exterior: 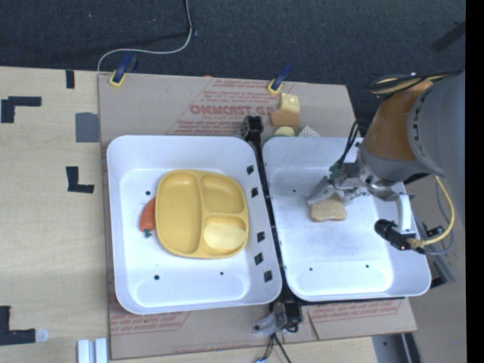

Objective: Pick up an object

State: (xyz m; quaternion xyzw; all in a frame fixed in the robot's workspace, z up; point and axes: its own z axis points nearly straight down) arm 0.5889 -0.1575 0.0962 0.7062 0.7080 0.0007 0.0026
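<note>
Reaching in over the surface (45,203), the grey arm (423,127) with its orange band hangs above the right bin (344,271), and that's the biggest thing on show. Down at its tip the fingers (333,191) sit low over the bin floor, and whether they're spread or closed I can't tell from up here. Away from the fingers, across the dividing rim, the left bin (189,290) carries a yellow divided plate (202,212), well apart from the action. Peeking out from the plate's far edge is an orange-red piece (147,216), half hidden. Now the prize: a tan, bread-like lump (328,212) lies on the right bin's floor just below the fingers, right up against them, though actual contact is too close to call, and nothing shows it gripped. Beyond the fingers, outside the bins on the cardboard, sit a small tan block (286,111) and a pale green ball (283,131).
</note>
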